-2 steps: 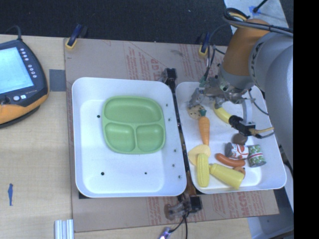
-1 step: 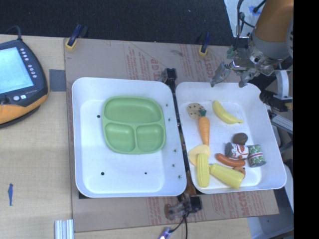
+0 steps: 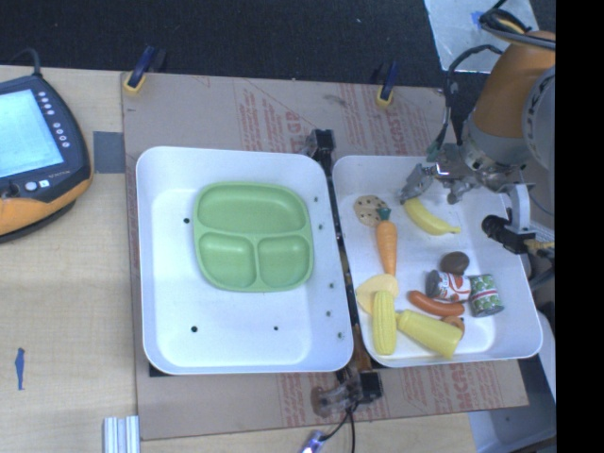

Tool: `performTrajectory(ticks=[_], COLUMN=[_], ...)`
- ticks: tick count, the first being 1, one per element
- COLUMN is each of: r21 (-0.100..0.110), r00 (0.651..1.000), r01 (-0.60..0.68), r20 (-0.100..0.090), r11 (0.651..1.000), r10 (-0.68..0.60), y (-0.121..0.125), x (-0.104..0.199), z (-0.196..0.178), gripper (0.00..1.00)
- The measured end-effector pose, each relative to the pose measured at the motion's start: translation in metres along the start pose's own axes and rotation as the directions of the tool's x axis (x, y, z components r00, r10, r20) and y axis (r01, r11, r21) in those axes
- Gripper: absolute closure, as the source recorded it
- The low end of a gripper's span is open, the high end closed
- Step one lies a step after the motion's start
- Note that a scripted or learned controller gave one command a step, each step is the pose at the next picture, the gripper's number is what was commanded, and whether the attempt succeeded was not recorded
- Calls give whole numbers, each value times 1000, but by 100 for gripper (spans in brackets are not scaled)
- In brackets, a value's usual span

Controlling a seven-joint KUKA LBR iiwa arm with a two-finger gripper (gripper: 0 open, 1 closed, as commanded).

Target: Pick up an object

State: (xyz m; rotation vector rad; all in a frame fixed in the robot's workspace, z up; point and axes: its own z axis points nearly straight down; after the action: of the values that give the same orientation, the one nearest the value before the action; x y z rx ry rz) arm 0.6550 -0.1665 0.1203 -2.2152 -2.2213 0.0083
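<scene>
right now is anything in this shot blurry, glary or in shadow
Camera view: lighting is even and soft, with no hard glare on the white bins; the gripper looks slightly soft above the banana; the green plate is sharp; the handheld screen is washed out bright.

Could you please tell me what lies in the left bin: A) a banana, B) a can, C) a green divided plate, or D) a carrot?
C: the green plate with three sections lies alone in the left bin, while the banana, carrot and can all lie in the right bin.
</scene>
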Motion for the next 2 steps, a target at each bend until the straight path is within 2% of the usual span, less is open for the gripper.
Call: performTrajectory(ticks=[1,2], r21=[-6,-1], r00=[1000,1000], r01=[2,2], r20=[-1,0], r11=[1000,1000], r10=[-2,-2], y=[2,-10], x=[57,60], z=[-56,29], gripper=[0,0])
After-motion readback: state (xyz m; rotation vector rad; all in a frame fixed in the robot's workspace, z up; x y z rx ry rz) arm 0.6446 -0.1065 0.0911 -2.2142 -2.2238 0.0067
